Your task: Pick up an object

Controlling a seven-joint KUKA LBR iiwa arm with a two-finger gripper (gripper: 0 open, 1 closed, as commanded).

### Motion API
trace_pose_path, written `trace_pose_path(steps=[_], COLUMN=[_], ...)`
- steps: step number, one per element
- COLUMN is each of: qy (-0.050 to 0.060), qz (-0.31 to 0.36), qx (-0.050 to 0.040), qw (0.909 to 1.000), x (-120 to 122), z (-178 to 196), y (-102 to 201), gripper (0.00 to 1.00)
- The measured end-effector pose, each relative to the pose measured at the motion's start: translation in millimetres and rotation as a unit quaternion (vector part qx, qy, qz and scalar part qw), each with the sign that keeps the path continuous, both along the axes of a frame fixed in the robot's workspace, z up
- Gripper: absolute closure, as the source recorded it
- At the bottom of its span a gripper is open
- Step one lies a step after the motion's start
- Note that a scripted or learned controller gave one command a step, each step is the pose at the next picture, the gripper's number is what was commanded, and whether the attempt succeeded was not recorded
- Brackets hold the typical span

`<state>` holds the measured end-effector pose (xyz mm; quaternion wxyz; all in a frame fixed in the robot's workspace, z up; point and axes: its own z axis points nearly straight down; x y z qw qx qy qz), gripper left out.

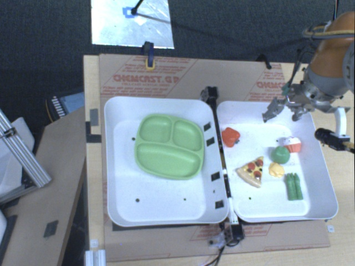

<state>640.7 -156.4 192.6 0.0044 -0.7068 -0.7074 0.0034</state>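
Toy food items, right bin (319,204): red pepper (230,136) near the divider; pizza slice (252,170), yellow piece (276,170), green ball (280,154), red-and-white piece (292,144) clustered mid-bin; green asparagus (293,185) lying with its long axis running near-to-far. All lie below and apart from the gripper (283,108), which hangs at the bin's far edge, fingers spread, nothing between them. Arm (333,54) cropped at frame right. Left bin (119,165): green divided plate (169,146).
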Motion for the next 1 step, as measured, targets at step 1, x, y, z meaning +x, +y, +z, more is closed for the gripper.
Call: trace_pose_path(steps=[1], qy=[-0.006], qz=[0.001], qx=[-0.0010], qw=[1.0000], x=[3.0], z=[7.9], y=[0.3], gripper=[0.00])
